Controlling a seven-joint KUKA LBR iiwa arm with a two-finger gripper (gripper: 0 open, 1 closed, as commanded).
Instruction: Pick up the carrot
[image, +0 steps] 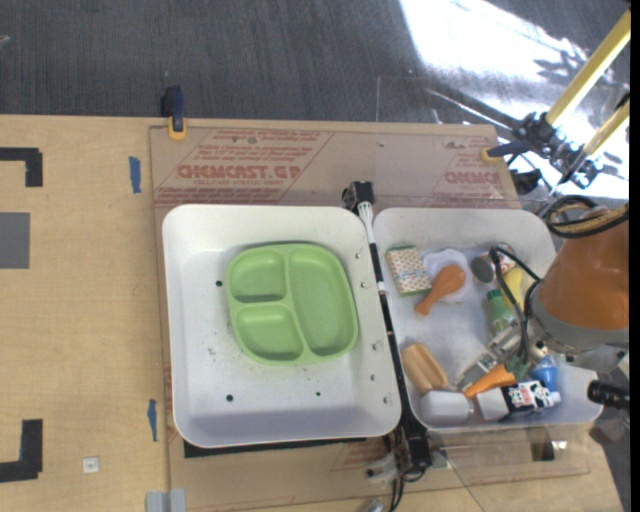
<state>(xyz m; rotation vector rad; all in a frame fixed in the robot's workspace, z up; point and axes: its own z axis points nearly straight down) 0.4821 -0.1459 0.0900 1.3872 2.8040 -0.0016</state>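
The carrot (489, 380) is seen lying low in the right bin (470, 222) among clutter, not lifted. The gripper (507, 352) is lowered just above it; its state cannot be told, so the pick is judged unfinished.

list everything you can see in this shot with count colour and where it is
bins: 2, white, side by side on the bench
divided plate: 1, light green, middle of the left bin
carrot: 1, orange, front of the right bin, at the pincer
drumstick-shaped toy: 1, tan and orange, back of the right bin
patterned packet: 1, beige, back left of the right bin
bread-like roll: 1, tan, front left of the right bin
green bottle-like item: 1, green, right side of the right bin
black and white carton: 1, front right of the right bin
clamp: 1, blue and yellow, back edge of the board
arm: 1, orange band, over the right bin
pincer: 1, dark, above the carrot; grip unclear
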